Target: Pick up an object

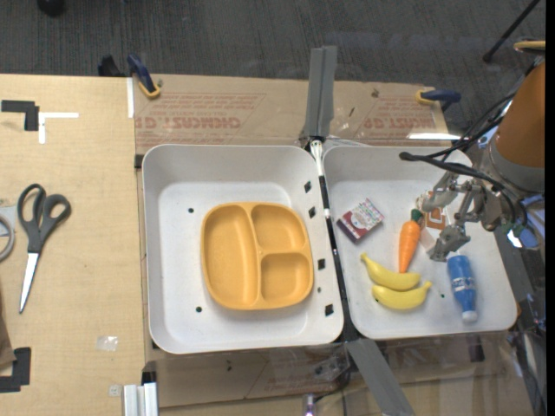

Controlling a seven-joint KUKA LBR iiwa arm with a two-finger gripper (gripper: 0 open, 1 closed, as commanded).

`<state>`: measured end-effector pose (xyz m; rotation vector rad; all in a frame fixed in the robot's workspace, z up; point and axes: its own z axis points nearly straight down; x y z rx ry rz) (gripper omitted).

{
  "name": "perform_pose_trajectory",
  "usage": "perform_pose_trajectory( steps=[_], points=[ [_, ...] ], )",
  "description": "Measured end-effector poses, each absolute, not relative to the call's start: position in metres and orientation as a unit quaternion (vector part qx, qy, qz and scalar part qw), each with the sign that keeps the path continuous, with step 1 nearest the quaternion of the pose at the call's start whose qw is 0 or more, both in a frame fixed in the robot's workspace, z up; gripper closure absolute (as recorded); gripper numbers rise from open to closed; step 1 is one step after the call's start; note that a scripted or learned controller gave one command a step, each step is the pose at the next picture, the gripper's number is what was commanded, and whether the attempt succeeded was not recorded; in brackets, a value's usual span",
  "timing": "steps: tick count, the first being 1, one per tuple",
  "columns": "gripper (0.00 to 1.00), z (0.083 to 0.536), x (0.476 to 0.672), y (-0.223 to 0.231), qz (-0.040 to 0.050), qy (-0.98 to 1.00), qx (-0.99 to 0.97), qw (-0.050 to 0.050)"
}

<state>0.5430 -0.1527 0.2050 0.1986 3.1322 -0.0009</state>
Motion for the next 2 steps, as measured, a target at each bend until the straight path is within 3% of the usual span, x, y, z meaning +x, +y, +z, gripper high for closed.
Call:
perform_pose_trajectory(
  steps=[1, 2],
  points=[
    [0.00, 0.101, 0.556, -0.113, -0.0005, 0.995, 0.101, 0.009],
    [0.00, 0.093, 0.505, -0.117, 0.0001, 0.987, 0.159, 0.001]
  ],
)
